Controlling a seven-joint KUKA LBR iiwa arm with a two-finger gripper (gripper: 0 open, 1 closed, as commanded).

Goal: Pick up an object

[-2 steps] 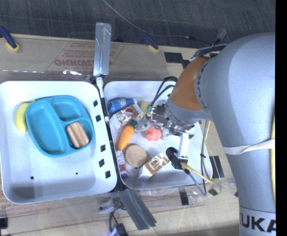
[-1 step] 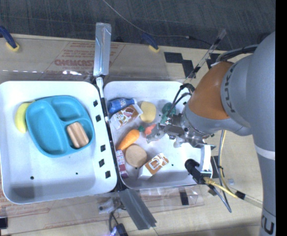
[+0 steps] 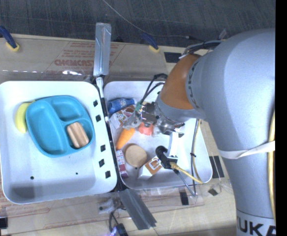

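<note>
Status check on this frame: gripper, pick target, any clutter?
Gripper low in right bin, among packets. Nothing seen gripped. Carrot and round tan piece close below. Blue tray in left bin.

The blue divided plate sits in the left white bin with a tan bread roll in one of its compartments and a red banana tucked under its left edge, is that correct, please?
Nearly. The banana is yellow, not red. The camera view shows it tucked under the left edge of the blue divided plate, which sits in the left white bin with the tan bread roll in its lower right compartment.
</note>
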